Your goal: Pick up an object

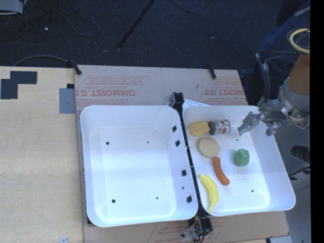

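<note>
On the left side of the bench (35, 161) sits the left bin (91, 120), a shallow white tray with small dark dots on its floor. A black strip (185, 156) runs between it and the right bin (283, 196), and the two bins touch along it.

All the toys lie in the right bin. Near its far left corner is a yellow lemon (199, 128). Just beside the lemon, on its right, a small can (219, 127) lies on its side. Below them sits a round tan cookie (208, 147). An orange carrot (220, 171) lies just below the cookie, slanting toward the near edge. A yellow banana (210, 191) lies by the bin's left wall, close to the near left corner. A green pepper (241, 157) sits near the middle, apart from the others.

The gripper (258, 124) hangs over the far right part of the right bin, to the right of the can and above the pepper. Its two fingers are spread apart and hold nothing. The grey arm (296, 103) reaches in from the right.
</note>
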Controlling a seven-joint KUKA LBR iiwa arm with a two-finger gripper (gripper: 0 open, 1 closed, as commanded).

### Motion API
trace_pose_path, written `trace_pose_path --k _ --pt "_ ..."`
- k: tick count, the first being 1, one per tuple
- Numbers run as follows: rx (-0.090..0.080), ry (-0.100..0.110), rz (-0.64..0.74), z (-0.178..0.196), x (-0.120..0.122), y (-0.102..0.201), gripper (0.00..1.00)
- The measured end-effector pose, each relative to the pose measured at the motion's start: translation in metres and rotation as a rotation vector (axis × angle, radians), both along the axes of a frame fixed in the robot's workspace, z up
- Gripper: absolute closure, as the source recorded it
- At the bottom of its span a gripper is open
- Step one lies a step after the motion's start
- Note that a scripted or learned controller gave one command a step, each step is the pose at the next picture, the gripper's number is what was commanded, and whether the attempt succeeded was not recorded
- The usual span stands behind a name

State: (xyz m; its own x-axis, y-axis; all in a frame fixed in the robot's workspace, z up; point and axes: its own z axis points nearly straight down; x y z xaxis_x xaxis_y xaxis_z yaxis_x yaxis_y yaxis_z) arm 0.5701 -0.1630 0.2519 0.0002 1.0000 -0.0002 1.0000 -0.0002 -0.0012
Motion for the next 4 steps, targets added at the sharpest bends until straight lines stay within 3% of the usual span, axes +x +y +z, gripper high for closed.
trace_pose_path --k 1,2,3,4 --pt "0.005 0.012 -0.001 -0.090 -0.031 0.032 0.00" --pt "0.000 0.000 0.000 -0.167 -0.067 0.082 0.00" --pt "0.001 0.002 -0.001 -0.164 -0.087 0.071 0.00" --pt "0.001 0.002 -0.007 -0.154 -0.086 0.069 1.00"
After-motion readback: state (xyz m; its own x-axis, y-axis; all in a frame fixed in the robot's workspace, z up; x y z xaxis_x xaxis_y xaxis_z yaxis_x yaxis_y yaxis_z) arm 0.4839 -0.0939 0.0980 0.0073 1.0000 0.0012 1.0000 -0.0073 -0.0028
